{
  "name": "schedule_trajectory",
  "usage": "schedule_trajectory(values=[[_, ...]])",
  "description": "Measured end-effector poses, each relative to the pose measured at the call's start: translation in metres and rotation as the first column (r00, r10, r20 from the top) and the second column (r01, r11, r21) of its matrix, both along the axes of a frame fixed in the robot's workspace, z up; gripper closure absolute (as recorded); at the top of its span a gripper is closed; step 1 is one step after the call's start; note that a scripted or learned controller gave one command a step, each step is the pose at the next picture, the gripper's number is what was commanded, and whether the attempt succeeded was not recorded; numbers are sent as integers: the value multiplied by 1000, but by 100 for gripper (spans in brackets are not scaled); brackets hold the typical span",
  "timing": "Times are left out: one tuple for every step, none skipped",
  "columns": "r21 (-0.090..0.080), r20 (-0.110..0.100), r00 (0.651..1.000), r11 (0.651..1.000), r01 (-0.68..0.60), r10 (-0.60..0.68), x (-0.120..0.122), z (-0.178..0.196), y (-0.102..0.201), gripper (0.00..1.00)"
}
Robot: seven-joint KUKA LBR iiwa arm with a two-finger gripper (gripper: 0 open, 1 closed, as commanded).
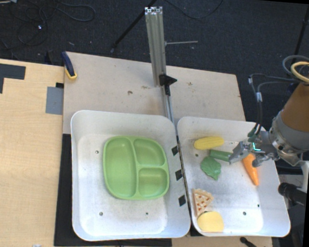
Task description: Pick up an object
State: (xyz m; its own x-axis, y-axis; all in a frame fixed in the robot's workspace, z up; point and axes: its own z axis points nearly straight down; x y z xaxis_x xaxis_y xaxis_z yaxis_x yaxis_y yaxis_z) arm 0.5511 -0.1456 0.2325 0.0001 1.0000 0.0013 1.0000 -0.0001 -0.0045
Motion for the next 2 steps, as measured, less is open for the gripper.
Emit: schedule_trajectory(values=[[0,1,1000,1000,0,0,0,1,0,0],[1,-4,1000,1000,0,0,-6,-50,4,0]])
